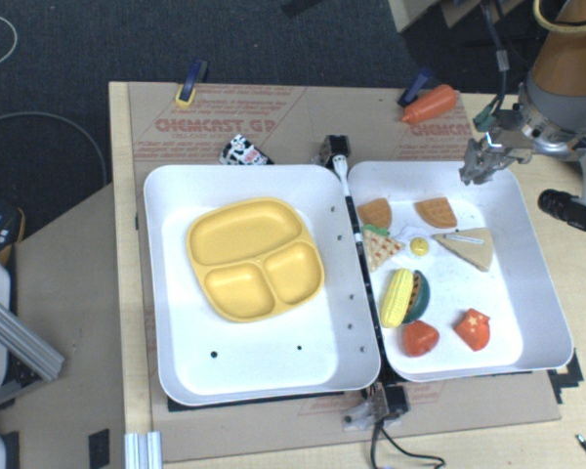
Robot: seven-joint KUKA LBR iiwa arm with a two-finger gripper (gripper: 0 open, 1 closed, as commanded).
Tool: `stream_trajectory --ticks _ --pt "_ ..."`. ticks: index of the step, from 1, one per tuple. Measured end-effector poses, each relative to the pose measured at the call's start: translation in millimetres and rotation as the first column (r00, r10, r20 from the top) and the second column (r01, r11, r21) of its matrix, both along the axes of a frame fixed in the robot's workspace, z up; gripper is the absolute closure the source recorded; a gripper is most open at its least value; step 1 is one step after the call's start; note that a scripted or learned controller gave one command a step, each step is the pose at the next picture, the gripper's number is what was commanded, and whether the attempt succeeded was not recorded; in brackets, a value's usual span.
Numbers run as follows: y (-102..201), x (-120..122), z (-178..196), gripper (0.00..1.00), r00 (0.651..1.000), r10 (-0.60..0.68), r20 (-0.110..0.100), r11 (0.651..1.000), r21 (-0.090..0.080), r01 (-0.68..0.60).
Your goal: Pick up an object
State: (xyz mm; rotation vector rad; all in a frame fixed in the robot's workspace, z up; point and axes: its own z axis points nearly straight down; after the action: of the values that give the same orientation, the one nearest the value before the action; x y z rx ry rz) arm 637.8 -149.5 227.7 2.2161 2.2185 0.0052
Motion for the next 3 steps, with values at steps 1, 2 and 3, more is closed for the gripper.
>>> stream_trajectory --ticks 1,2,3 --pt "50.5 5.2 -6.3 1.0 1.0 0.004 -0.007 1.0 0.003 -0.004" --pt "94.3 -2.8 0.7 1.0 1.0 0.004 -0.008 1.0 0.004 -0.004" --pt "137.3 -13.0 7.0 1.0 1.0 0.004 -0.009 1.0 0.004 -0.004"
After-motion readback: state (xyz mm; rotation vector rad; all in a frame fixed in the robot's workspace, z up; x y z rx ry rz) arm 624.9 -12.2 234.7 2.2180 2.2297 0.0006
